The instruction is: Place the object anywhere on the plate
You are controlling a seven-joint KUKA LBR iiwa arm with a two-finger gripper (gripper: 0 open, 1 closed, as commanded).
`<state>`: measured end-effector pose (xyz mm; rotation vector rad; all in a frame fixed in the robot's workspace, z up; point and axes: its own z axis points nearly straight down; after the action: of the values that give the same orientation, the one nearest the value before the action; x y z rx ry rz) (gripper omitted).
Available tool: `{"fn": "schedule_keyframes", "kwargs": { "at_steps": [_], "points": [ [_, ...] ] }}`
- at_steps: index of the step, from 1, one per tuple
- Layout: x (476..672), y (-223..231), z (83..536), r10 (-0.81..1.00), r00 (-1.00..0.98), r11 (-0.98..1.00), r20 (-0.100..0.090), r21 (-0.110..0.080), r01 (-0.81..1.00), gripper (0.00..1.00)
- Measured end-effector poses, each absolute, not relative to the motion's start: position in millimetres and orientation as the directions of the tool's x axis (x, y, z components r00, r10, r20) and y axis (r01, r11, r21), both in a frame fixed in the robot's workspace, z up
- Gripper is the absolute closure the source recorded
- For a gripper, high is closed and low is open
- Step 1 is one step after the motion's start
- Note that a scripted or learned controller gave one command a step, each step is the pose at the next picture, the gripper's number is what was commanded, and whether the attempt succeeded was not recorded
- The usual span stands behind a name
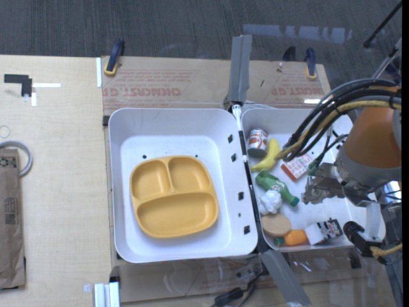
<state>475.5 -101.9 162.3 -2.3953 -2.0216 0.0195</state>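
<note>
Plate (174,197): yellow, three compartments, rounded-rectangular, lying flat in the left bin (128,139), long axis running left-right with a slight tilt. Gripper (314,190) hangs over the right bin (281,115) near a green bottle (277,188) and banana (269,155); whether it grips anything cannot be told.

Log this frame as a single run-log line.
arm: over right bin | gripper: above toys, nothing seen held | plate: left bin, bare | step: pick pending
</note>
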Motion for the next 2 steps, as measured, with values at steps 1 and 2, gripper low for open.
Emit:
{"fn": "schedule_keyframes", "kwargs": {
  "at_steps": [1, 2],
  "points": [
    [475.8, -93.5, 111.8, 0.987, 0.158, -0.158, -0.001, -0.005, 0.987, 1.00],
    [475.3, -94.5, 119.7, 0.987, 0.161, -0.161, -0.002, -0.008, 0.987, 1.00]
  ]
}}
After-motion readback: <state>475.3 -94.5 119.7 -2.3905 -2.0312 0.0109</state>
